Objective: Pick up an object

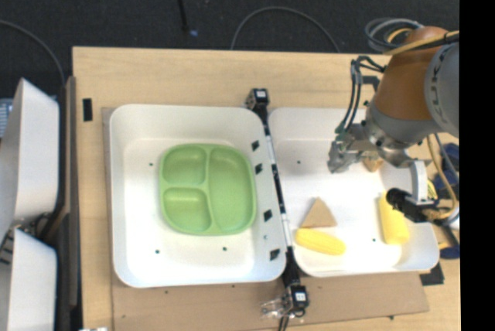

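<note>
So the arm (410,90) comes in from the right and hangs over the back of the right bin (309,128), with the gripper (344,155) low near the bin floor. From this angle the wrist covers most of it, so I honestly can't tell how far the claw is spread or whether anything's in it. Nothing I can make out there.

Candidates all sit in that same bin, toward the front: a tan wedge (318,214), a yellow piece (320,243) touching its front edge, and a second yellow piece (394,221) off to the right near the wall. There's also a small tan thing (374,163) peeking out just beside the gripper, too hidden to name.

The left bin (124,190) holds a green divided plate (207,188) lying flat in the middle, well apart from the action.

My guess: it's lined up on that hidden bit at the back, since the front stuff is clear of it.
</note>
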`<state>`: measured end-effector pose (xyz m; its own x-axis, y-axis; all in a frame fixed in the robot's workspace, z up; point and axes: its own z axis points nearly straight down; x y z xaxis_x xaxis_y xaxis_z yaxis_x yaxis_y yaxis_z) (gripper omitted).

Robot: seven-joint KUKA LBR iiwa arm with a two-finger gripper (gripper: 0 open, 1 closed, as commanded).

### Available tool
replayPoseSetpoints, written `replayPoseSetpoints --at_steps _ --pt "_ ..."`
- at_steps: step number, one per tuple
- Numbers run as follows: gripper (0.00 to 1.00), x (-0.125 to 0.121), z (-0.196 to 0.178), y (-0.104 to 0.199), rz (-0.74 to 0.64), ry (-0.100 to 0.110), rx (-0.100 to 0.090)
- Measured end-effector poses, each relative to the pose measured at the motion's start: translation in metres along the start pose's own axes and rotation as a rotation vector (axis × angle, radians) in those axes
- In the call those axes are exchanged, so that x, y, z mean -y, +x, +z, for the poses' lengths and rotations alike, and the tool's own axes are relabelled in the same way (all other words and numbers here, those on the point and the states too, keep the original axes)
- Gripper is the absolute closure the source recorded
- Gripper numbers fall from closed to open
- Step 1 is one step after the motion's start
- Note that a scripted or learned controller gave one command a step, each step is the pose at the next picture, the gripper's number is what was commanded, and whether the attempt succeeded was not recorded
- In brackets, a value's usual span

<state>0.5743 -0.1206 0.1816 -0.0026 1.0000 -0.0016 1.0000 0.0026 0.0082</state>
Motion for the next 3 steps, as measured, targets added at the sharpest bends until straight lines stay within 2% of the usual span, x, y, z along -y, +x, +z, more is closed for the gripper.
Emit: replayPoseSetpoints --at_steps 1,2,3 --pt "1.0 -0.002 -0.054 -0.001 0.0 0.001 0.0" --pt "1.0 -0.003 -0.057 -0.002 -0.001 0.006 -0.002" --pt "1.0 -0.011 -0.066 0.046 -0.004 0.005 -0.002"
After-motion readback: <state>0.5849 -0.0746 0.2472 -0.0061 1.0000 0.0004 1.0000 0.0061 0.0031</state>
